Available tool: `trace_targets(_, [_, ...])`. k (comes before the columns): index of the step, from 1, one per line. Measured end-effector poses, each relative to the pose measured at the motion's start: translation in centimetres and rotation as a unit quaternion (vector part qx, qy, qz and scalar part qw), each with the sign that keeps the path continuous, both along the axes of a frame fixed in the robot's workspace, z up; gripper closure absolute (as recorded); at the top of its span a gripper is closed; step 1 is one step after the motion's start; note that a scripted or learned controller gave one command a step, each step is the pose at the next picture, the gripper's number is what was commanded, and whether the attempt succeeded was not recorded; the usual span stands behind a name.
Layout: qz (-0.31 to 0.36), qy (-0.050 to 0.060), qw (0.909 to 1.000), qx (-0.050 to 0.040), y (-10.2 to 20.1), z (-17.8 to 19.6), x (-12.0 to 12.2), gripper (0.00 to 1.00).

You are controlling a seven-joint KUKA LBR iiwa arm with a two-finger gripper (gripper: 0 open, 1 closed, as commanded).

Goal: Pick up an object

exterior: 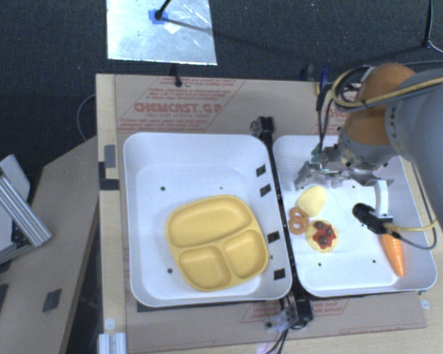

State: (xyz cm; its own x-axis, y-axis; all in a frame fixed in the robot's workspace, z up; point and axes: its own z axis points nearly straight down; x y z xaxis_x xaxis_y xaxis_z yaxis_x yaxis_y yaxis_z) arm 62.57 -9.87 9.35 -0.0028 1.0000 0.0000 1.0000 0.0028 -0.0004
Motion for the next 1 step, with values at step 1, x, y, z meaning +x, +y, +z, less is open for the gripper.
trace_targets(1, [-0.001,-0.001,1.0000,-0.0001,0.02,-0.85,0.09,0.00])
